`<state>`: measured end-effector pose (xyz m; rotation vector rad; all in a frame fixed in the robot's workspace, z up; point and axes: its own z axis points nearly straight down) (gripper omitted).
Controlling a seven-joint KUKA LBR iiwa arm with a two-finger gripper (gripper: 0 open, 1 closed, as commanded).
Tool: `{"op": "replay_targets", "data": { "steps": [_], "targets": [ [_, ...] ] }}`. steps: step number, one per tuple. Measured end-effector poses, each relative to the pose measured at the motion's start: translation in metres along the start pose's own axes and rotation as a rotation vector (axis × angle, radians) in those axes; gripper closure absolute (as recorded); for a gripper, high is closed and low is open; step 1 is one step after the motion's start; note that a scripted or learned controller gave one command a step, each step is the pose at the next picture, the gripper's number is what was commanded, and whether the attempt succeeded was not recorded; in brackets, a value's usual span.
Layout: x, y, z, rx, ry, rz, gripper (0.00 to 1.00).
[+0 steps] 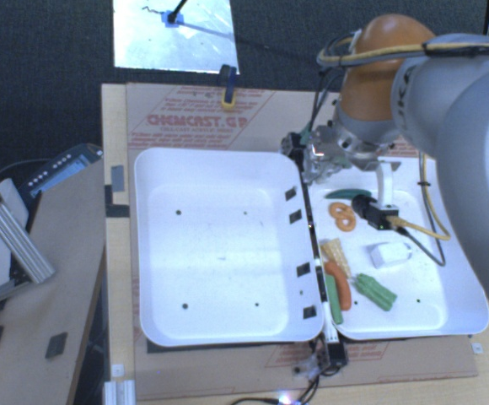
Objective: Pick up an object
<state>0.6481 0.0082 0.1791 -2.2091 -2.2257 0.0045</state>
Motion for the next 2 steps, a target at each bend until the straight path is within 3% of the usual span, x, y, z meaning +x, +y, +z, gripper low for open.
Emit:
{"op": "replay_targets", "data": {
  "steps": [1, 2],
  "targets": [
    [0.028, 0.022, -0.006, -0.011, -0.001, 0.001, 1.0],
    [0.07, 0.021, -0.006, -0.009, -0.001, 0.0, 1.0]
  ]
}}
